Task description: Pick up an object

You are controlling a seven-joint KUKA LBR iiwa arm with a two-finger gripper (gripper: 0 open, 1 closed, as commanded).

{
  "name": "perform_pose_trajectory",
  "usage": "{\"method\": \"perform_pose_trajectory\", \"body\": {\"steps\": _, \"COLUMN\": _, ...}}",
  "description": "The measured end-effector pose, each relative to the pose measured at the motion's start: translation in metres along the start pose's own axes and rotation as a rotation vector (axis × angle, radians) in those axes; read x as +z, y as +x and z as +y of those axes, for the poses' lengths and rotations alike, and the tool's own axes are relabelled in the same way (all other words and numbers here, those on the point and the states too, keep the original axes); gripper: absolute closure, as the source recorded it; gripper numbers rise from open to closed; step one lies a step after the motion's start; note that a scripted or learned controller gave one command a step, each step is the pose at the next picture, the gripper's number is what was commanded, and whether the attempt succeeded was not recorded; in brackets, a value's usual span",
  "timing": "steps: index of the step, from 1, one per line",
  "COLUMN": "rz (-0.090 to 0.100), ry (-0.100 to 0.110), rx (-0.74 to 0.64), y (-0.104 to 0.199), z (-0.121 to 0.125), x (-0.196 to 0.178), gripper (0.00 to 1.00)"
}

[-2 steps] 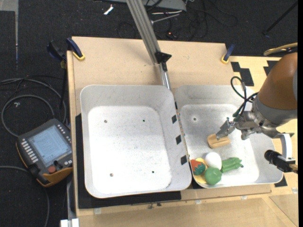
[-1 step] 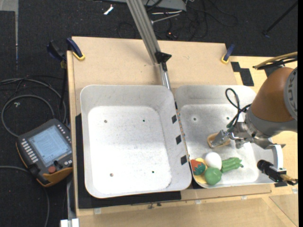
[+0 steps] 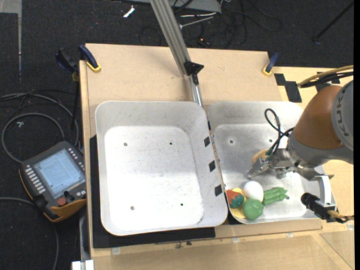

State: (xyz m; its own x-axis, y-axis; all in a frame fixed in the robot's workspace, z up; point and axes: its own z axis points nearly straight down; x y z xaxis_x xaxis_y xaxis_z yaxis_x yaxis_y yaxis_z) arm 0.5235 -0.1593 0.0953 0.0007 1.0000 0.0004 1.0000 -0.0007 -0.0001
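Gripper point(image 3: 263, 165): seen low in the right bin point(image 3: 236, 131), reaching in from the right under the grey and orange arm point(image 3: 323, 129). Whether it is released or clenched cannot be told; no item is seen in its grasp.

Items nearest the gripper, all grouped at the bin's near edge:
- White ball point(image 3: 253, 190): placed just below the gripper, apart from it.
- Green long toy point(image 3: 274, 196): laid just right of the ball, below the gripper, touching the ball's side.
- Green round toy point(image 3: 253, 209): set beneath the ball, further from the gripper, against the near wall.
- Red and yellow toy point(image 3: 235, 198): lodged left of the ball, in the near left corner of the bin, partly covered by its neighbours; its form cannot be made out.

Further from the gripper:
- Left bin point(image 3: 149, 165): placed to the gripper's left, its right rim overlapping the right bin's edge.
- Bench point(image 3: 140, 75): tan board bearing both bins.
- Metal pole point(image 3: 171, 30): slanted beyond the bins, up and left of the gripper.
- Pendant point(image 3: 53, 176): laid on the dark floor, well left of the bench.
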Motion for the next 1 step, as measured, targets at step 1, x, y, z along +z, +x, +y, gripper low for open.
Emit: {"method": "perform_pose_trajectory", "body": {"steps": 1, "rz": -0.001, "ry": -0.003, "rx": -0.001, "y": 0.0000, "z": 0.0009, "x": -0.0108, "gripper": 1.00}}
